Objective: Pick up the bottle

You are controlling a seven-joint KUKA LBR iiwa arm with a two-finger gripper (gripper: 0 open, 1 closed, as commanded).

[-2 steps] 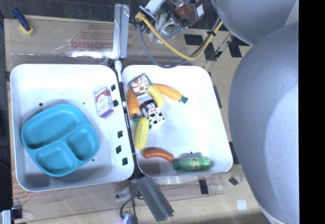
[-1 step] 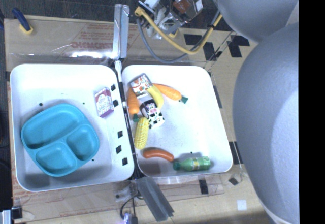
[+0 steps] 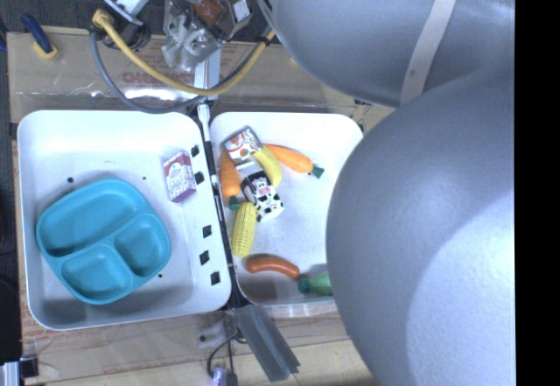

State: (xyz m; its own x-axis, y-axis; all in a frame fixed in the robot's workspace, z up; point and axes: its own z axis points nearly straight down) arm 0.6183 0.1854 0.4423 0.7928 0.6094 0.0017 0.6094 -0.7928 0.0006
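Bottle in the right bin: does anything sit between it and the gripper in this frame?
The green bottle lies at the right bin's near edge, partly hidden under the arm. The gripper hangs beyond the bins' far edge. Between them lie a carton, banana, carrot, toy cow, corn cob and sausage.

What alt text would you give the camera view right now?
The gripper hangs above the far edge of two white bins. The left bin holds a blue divided plate and a small carton; the right bin holds toy food.
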